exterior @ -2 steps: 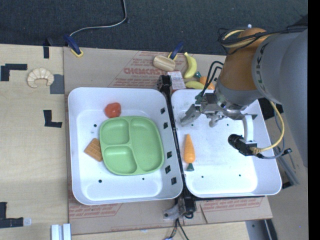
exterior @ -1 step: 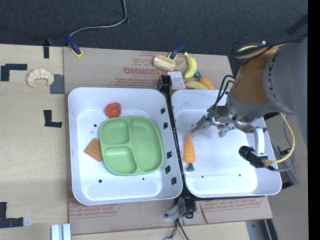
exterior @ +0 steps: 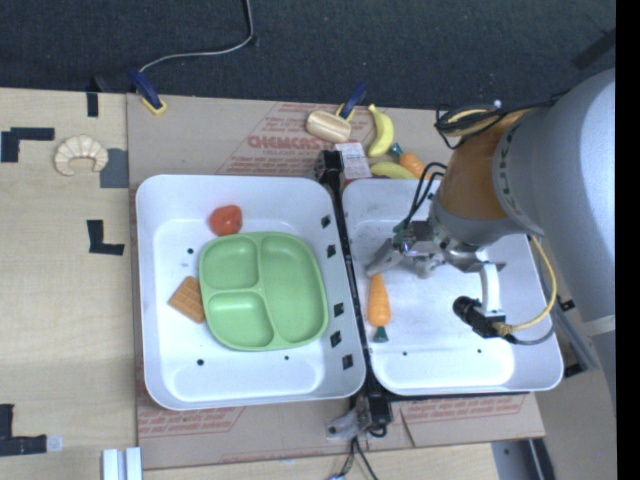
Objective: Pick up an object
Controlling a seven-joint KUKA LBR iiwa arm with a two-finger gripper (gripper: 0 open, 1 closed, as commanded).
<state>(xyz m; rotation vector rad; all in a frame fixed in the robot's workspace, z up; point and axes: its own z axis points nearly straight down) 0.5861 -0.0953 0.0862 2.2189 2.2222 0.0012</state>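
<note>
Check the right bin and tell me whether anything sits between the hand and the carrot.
Nothing visible does. The hand hangs over the right bin, just above and to the right of the carrot, which lies alone by the bin's left wall. Only bare white floor separates them. The green plate sits in the other bin.

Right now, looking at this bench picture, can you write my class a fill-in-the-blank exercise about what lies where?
1. The green divided plate lies in the ____ bin.
2. The carrot lies in the bin on the ____.
3. The red tomato sits just ____ the plate in the picture.
4. The croissant rests outside both bins, on the ____ side of the bench.

Missing words: left; right; above; left
</note>
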